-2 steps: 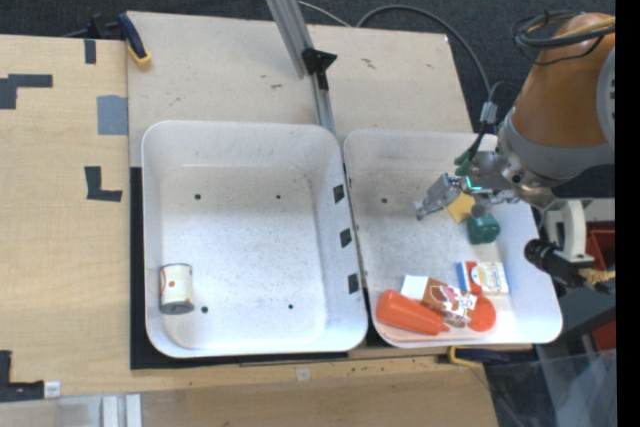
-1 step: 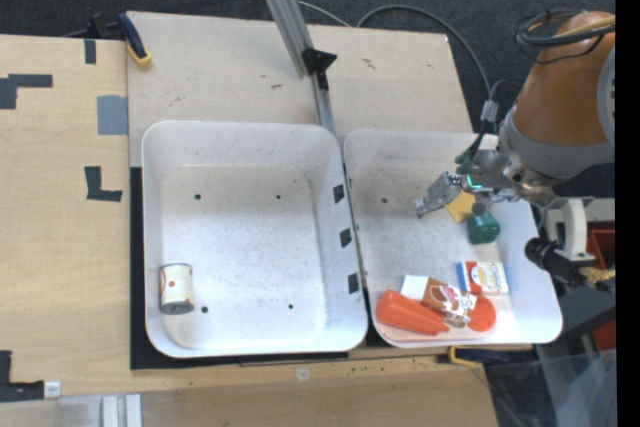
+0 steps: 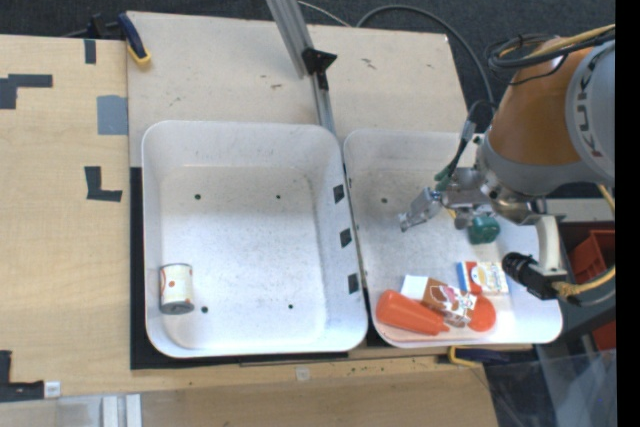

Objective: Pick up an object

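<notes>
My gripper (image 3: 418,214) hangs over the middle of the right bin (image 3: 390,165) and points down and to the left, with nothing visible in it. A small teal object (image 3: 485,230) lies just right of it, partly under the wrist. Along this bin's front edge lie an orange carrot-shaped toy (image 3: 410,314), a brown and red item (image 3: 452,300) and a small white, blue and red box (image 3: 484,277). In the left bin (image 3: 240,145), a small can (image 3: 176,288) with an orange label sits near the front left corner.
A slanted metal pole (image 3: 285,0) rises behind the bins, ending where they meet. A black cable (image 3: 420,15) loops over the bench behind the right bin. The arm's orange band (image 3: 535,120) fills the right side.
</notes>
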`<state>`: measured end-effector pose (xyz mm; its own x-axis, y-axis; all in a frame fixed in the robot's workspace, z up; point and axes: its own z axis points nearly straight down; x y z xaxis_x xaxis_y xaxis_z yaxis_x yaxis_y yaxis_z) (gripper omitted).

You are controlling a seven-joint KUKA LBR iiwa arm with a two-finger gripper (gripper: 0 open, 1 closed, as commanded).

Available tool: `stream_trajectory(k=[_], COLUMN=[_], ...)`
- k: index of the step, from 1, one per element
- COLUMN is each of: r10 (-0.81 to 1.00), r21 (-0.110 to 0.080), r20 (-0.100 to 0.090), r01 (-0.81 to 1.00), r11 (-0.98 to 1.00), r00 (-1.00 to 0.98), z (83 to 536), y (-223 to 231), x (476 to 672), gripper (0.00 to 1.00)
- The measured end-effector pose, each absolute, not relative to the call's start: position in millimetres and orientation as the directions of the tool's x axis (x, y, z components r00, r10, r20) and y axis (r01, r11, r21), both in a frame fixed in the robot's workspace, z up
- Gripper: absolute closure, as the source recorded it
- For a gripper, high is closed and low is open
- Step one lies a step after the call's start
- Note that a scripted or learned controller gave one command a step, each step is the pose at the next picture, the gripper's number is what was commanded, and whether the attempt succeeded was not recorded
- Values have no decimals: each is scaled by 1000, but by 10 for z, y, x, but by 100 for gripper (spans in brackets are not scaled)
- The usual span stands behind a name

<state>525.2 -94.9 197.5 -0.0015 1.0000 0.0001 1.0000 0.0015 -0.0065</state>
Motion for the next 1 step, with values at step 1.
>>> stream_trajectory(k=[1], r10=[1000], r21=[-9], r20=[1], r01=[1000], r11=[1], r00=[-1], z=[1352], y=[-900], x=[5182], gripper=[0])
